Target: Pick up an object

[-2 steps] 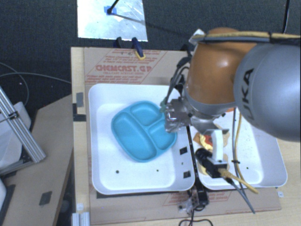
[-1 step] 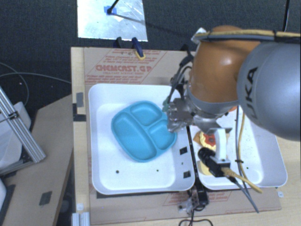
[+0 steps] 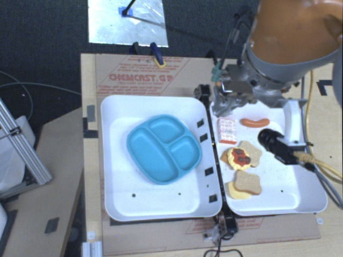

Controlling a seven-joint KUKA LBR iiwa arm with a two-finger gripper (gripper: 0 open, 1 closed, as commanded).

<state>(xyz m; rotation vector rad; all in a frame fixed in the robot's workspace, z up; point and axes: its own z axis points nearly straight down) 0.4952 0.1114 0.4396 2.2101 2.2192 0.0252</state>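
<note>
The right bin (image 3: pixel 305 197) holds several toy foods. An orange-red sausage (image 3: pixel 254 123) lies near its back. A small white and pink packet (image 3: pixel 226 130) rests by the left wall. Below it lie a pizza slice with red topping (image 3: pixel 239 157) on a piece of toast (image 3: pixel 253 152), and a bread slice over yellow cheese (image 3: pixel 246 184) near the front. My gripper (image 3: pixel 221 105) hangs over the bin's back left corner, just above and behind the packet. Nothing shows between its tips, which the grey wrist housing largely hides.
The left bin (image 3: pixel 115 197) carries a blue divided plate (image 3: pixel 163 149). A black cylinder with a yellow cable (image 3: pixel 277 145) and a white bracket (image 3: pixel 292 122) hang from the arm over the right bin. A blue and yellow clamp (image 3: pixel 156 54) sits behind the bins.
</note>
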